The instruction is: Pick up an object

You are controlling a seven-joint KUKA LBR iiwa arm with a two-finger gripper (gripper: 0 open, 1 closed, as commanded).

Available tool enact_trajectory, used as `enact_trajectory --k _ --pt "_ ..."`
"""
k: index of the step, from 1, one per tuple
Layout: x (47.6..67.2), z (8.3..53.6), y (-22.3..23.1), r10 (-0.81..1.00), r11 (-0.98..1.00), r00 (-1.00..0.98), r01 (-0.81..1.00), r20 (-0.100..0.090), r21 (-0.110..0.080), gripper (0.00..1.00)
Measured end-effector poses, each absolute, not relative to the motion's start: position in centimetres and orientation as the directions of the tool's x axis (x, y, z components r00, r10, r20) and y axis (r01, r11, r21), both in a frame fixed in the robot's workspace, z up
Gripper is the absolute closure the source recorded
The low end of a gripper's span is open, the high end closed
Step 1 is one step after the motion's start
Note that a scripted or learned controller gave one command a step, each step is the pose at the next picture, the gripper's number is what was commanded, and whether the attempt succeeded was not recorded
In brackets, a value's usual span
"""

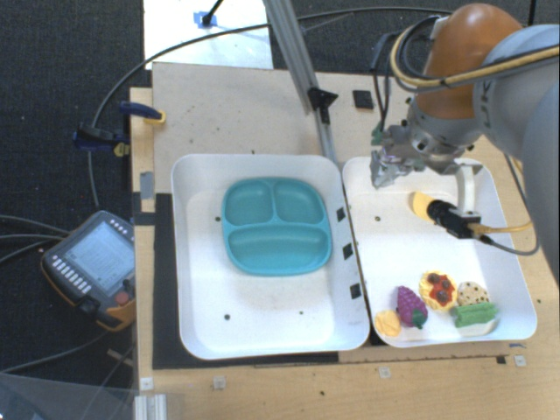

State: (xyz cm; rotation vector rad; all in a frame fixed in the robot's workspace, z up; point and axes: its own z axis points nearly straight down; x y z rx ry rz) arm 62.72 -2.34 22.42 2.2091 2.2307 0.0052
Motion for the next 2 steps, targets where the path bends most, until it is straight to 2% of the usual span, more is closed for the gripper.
enact_trajectory --k 1,2 --pt "64.3 21.7 2.6 1.0 0.009 -0.009 1.0 0.001 0.004 1.0" --pt "64.2 21.9 8.5 1.0 0.01 -0.01 1.0 0.002 0.003 1.0"
